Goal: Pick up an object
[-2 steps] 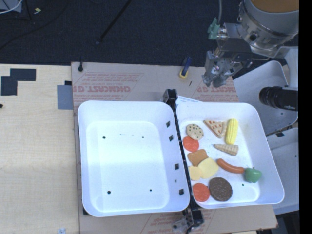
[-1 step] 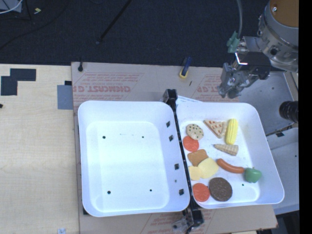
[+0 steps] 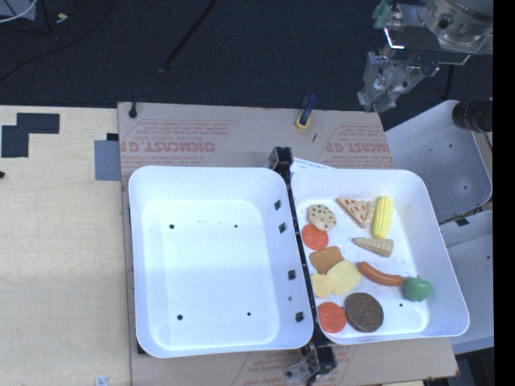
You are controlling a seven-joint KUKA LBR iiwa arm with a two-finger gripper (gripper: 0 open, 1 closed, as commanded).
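The right bin (image 3: 434, 215) holds several toy foods: a speckled cookie (image 3: 321, 216), a pizza wedge (image 3: 355, 210), a yellow corn cob (image 3: 382, 215), a pale wedge (image 3: 374, 246), an orange-red sausage (image 3: 380, 275), a green piece (image 3: 417, 289), a brown toast slice (image 3: 326, 259), a yellow chip (image 3: 344, 277), two red-orange discs (image 3: 315, 237) (image 3: 331, 317) and a dark brown patty (image 3: 364, 312). My gripper (image 3: 383, 87) hangs high above the bench's far edge, well behind the right bin, with nothing seen between its fingers.
The left bin (image 3: 145, 215) lies beside the right one, joined by a black divider (image 3: 291, 248). Both rest on a cardboard sheet (image 3: 193, 139). A blue and yellow clamp (image 3: 305, 112) sits at the sheet's far edge.
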